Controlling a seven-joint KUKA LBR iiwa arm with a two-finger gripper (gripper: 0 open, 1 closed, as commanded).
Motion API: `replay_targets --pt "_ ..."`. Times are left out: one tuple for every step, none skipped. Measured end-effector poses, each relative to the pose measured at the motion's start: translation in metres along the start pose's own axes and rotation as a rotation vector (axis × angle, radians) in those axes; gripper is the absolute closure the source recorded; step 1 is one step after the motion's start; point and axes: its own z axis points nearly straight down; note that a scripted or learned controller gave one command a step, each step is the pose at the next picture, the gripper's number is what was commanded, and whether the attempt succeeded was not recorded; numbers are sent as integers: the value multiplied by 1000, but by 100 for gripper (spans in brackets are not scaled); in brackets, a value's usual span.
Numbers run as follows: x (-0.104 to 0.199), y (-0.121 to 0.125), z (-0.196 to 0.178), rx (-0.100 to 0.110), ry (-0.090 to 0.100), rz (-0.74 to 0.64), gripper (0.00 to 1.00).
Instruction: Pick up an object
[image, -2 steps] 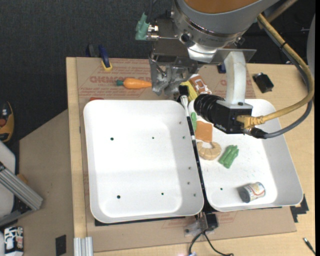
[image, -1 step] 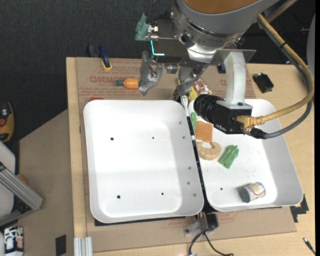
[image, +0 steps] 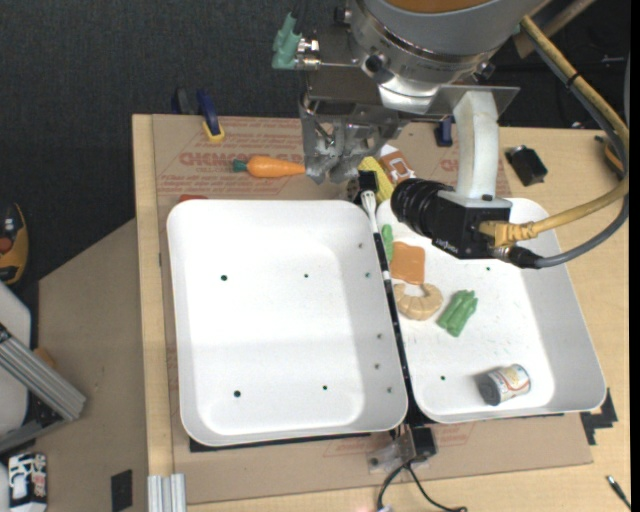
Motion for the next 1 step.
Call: replay_targets --pt "0 0 0 1 -1 0 0"
